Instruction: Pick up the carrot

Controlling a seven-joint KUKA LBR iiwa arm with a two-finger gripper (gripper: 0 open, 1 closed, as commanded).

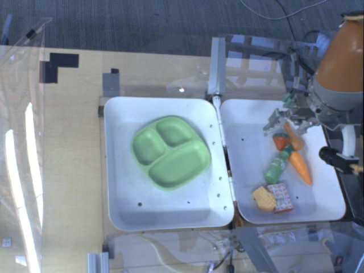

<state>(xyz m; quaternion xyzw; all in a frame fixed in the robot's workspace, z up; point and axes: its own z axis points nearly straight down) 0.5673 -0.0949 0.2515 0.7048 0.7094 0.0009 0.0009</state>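
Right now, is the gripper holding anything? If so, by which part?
Cannot be told. The gripper sits low in the right bin, right over the upper end of one carrot, but a grip isn't visible. The other carrot lies free.

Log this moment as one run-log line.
gripper: over right bin, far end | carrot: lying in the bin, not gripped | green plate: left bin | task: pending

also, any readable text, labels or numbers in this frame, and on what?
None readable.
Small red and white box: printed pattern, too blurred to read.
Green bottle: label too small to read.
Green divided plate and carrot: no markings.
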